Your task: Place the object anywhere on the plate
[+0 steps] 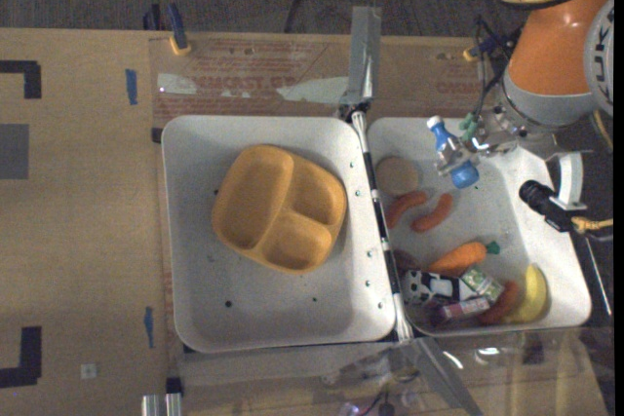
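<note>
We cannot tell the state of the tool [458,156]. We judge the carrot [460,257] light, stiff, smooth; grip mid-body, for the plate [279,208].

arm [565,44] cut off by top and right edges, small packets [458,292] in right bin's corner too jumbled to identify
</note>
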Controlling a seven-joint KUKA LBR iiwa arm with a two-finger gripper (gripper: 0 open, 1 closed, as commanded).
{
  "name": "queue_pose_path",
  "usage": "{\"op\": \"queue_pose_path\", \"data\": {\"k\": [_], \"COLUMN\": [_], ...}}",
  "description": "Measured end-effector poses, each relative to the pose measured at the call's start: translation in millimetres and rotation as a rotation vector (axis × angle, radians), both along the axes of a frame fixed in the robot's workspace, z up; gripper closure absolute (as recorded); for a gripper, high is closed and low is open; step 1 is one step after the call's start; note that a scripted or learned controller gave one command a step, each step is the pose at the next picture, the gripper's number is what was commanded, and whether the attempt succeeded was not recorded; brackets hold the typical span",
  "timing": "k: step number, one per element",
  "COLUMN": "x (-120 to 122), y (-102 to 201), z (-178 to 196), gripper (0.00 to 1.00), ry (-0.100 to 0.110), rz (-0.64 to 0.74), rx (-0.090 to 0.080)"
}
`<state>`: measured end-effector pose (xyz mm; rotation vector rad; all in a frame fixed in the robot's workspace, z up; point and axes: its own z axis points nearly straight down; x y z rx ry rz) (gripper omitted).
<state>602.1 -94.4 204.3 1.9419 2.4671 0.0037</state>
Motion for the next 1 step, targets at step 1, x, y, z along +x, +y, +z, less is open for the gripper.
{"op": "queue_pose_path", "data": {"k": [1], "x": [-9.1], "y": [-57.4], "z": [-100.9], "gripper": [1.00], "ry": [-0.002], "rz": [0.215], "rx": [-0.003]}}
